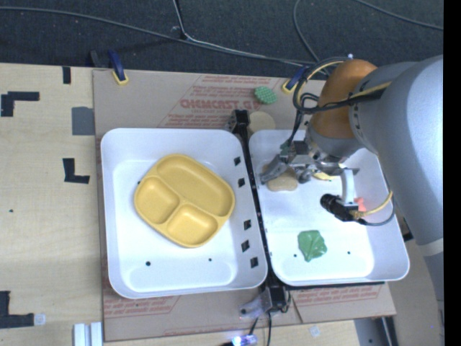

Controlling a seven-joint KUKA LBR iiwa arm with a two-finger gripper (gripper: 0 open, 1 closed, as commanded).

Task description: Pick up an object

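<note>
In the right bin (382,265), a small tan object (283,185) lies near the left wall at the back. My gripper (289,170) hangs right over it, touching or nearly touching its top edge and hiding part of it. A crumpled green object (312,245) sits toward the bin's front, well apart from the gripper. The grey arm with its orange band (346,85) comes in from the right over the bin's back corner.
The left bin (122,265) holds a yellow divided plate (184,200). A small green dotted item (265,94) lies on the cardboard behind the bins. A black divider (248,186) runs between the bins. Cables hang by the wrist (346,204).
</note>
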